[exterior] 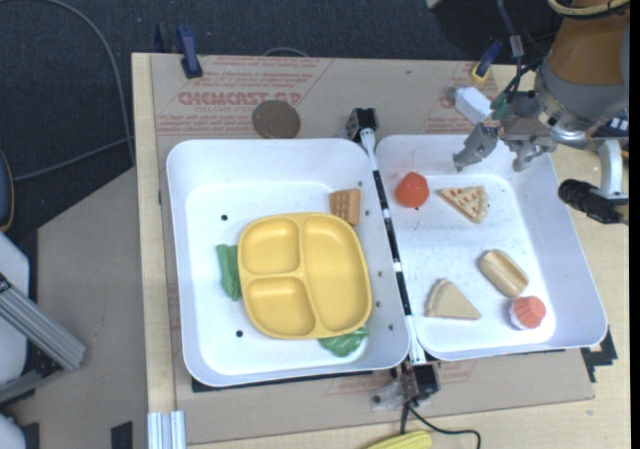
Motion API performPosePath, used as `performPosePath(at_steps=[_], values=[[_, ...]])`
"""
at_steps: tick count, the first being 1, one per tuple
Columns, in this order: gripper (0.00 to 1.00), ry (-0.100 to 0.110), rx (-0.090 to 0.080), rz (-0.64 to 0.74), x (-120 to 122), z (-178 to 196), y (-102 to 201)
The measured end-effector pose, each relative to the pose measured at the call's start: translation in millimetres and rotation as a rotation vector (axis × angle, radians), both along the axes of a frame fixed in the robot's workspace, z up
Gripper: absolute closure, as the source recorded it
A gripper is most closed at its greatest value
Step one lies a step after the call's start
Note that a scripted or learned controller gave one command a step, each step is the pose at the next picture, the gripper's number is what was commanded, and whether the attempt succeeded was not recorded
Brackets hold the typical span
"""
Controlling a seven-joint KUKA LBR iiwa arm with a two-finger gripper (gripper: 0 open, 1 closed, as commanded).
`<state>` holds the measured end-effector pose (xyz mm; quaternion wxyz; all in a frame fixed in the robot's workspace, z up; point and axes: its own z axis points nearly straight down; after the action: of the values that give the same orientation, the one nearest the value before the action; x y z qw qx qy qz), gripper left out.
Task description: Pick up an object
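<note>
Hovering over the far end of the right bin (575,267), the gripper (497,149) hangs with its two fingers (473,152) spread apart and nothing between them. Its grey arm (590,47), with the orange band, comes in from the upper right of that bin.

Just below the gripper, inside the right bin, lies a pizza slice (465,202), a triangular wedge with red spots, apart from the fingertips. Left of the slice, near the bin's left wall, sits a tomato (411,189). Toward the near end of the same bin are a tan wedge (451,301), a bread roll (503,271) to the wedge's upper right, and a small red-and-white piece (528,312) by the bin's near right corner.

Left of the right bin, touching it along a black joint, is the left bin (195,237). A yellow tray (303,273) with three compartments lies in its middle. A waffle-patterned cracker (345,205) leans at the tray's far right edge. Green leaves poke out from under the tray, one (230,270) on its left side and one (346,343) at its near edge.

Beyond the left bin, on the cardboard sheet (240,92), rests a brown disc (276,120).
</note>
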<state>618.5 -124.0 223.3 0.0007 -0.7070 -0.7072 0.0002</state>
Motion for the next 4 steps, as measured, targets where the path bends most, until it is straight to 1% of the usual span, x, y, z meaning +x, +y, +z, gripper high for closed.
performPosePath(at_steps=[1, 2, 3, 4], values=[[0.00, 0.000, -0.001, -0.001, 13, -138, -37], [0.00, -0.004, -0.002, 0.000, 25, -138, -49], [0.00, 0.001, 0.001, 0.001, 16, -136, -3], [1.00, -0.001, 0.001, 0.001, 16, -126, -3]])
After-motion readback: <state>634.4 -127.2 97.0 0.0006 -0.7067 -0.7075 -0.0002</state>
